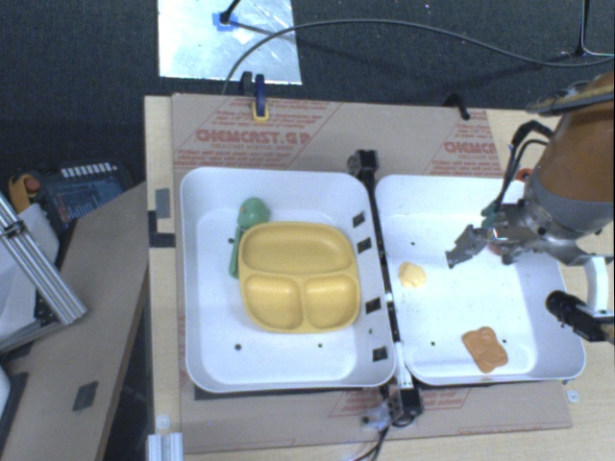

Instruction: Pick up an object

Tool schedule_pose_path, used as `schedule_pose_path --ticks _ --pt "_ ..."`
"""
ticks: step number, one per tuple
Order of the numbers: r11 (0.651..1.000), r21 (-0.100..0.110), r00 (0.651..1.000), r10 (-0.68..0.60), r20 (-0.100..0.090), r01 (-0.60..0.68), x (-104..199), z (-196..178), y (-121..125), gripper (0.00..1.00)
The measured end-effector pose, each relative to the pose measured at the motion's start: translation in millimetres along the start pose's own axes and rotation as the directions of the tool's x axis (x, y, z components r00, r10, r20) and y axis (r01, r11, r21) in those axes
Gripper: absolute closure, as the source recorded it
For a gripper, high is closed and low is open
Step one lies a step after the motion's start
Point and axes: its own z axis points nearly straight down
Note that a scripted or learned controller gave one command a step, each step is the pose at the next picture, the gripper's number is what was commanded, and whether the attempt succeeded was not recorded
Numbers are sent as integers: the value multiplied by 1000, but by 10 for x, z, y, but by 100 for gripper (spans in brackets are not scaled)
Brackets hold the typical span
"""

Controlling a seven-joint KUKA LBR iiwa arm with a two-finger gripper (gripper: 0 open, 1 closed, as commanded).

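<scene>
A small pale yellow piece (412,276) lies on the floor of the right bin (432,214), near its left wall. An orange-brown toast-shaped piece (484,349) rests near that bin's front right. My gripper (462,249) hangs over the right bin, pointing left, a short way to the right of and above the yellow piece. Nothing shows between its dark fingers. In the left bin (207,286) sits a yellow three-part plate (293,277), with a green spoon-like thing (248,221) tucked against its far left edge.
The grey arm with its orange band (577,152) covers the right bin's far right side. A black clamp strip (377,257) runs between the two bins. A cable (384,29) crosses the dark floor behind the bench.
</scene>
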Motion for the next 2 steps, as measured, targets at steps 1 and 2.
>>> schedule_pose_path --ticks 1,2 --pt "1000 -13 1000 -2 1 2 3 -61 23 0" --pt "1000 -9 1000 0 1 0 -30 556 57 0"
